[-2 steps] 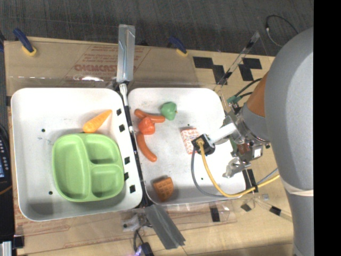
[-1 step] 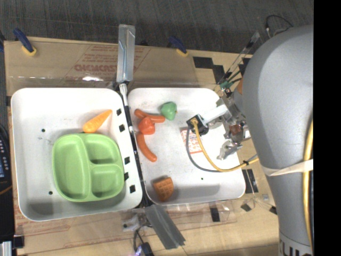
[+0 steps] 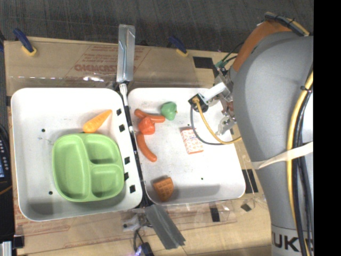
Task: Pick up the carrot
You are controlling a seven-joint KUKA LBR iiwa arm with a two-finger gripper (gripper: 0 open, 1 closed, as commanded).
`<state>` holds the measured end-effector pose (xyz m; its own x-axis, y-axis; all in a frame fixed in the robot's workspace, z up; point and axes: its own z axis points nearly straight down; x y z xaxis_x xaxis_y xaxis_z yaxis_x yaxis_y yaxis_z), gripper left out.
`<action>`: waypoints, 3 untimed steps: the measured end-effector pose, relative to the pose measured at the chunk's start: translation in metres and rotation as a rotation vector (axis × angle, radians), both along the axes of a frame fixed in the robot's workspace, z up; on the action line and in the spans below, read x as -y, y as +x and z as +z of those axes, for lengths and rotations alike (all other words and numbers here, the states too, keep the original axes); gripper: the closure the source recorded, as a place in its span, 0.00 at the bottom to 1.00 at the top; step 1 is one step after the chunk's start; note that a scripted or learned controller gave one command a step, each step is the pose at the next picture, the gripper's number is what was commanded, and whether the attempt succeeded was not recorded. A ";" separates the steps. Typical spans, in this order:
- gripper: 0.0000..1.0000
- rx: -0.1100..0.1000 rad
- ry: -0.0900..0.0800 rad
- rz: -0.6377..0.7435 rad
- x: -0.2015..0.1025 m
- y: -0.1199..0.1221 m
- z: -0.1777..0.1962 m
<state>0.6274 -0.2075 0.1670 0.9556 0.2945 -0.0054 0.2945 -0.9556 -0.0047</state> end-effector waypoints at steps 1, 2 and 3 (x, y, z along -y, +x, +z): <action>0.00 0.002 0.000 -0.087 -0.001 0.012 0.008; 0.00 -0.001 0.002 -0.056 -0.069 0.017 0.025; 0.00 -0.004 -0.001 -0.090 -0.080 0.018 -0.026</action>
